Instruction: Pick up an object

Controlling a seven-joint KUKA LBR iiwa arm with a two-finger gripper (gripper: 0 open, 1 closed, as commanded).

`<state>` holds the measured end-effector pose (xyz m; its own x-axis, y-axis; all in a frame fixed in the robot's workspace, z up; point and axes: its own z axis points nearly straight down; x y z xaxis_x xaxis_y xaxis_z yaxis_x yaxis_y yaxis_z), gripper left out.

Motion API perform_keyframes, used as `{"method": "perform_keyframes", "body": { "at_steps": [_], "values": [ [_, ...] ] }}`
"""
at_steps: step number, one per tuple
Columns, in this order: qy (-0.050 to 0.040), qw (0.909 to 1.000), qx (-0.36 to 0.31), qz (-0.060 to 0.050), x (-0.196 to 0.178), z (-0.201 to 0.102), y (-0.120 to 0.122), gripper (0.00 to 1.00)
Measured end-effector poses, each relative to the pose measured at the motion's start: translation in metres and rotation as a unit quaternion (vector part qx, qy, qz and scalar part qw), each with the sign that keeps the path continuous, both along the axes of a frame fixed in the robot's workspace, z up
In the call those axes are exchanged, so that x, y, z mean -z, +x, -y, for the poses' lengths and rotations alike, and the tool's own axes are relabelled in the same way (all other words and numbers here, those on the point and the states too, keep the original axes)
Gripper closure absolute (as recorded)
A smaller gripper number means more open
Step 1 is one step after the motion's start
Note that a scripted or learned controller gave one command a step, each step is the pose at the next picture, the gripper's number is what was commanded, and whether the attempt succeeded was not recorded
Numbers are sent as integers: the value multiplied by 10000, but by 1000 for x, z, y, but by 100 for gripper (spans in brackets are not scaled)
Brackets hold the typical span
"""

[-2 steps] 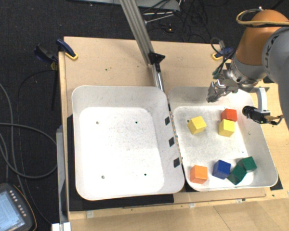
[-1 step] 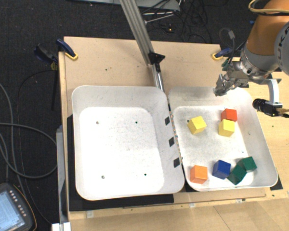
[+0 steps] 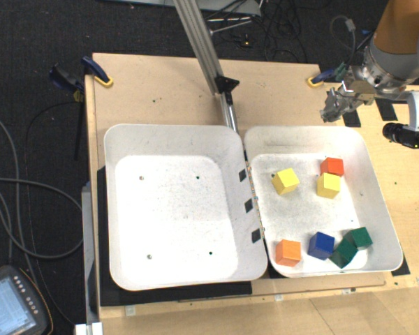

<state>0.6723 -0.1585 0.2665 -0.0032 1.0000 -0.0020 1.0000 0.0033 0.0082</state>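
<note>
The small blocks in the right bin [image 3: 377, 208] look light, rigid and square-sided; the lone yellow block [image 3: 286, 181] invites a flat-side pinch. The gripper [image 3: 333, 110] hovers beyond the bin's far edge; I cannot tell its state.

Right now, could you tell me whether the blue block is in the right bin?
In: the blue block lies on the right bin's floor.

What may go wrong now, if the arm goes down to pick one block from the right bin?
1. The red block touches a yellow block; fingers may catch both or push one away.
2. The two green blocks and the blue block are crowded near the right bin's front wall, leaving little finger room.
</note>
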Motion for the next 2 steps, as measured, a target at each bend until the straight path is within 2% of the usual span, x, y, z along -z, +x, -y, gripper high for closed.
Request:
{"method": "perform_keyframes", "body": {
  "at_steps": [2],
  "values": [
    [18, 10000, -22, -48, 28, -108, -12, 100]
  ]
}}
